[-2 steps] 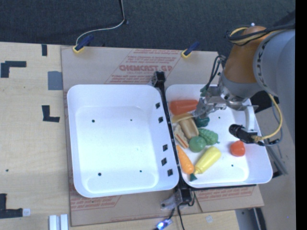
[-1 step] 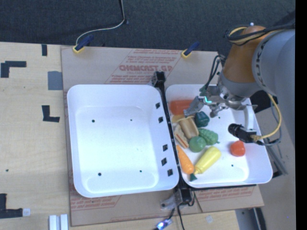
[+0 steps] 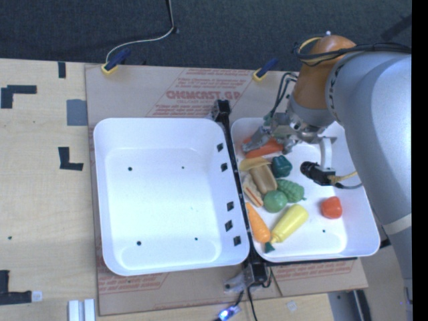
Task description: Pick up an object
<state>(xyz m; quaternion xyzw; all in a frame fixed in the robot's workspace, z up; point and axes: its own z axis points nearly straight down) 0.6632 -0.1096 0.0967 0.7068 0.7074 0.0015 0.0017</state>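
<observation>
Two bins [image 3: 107, 179] side by side on the desk [image 3: 40, 199], toy foods [image 3: 274, 199] in the right bin, against its left wall.

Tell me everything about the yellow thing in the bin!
The yellow thing looks like a toy corn cob or squash made of smooth, shiny plastic. It is long and plump, with a small green tip at its lower end. It lies slanted in the right bin, near the front. The orange carrot lies beside it, and a round green toy touches its top.

Toy vegetables [image 3: 277, 199] in right bin [image 3: 354, 236]
</observation>
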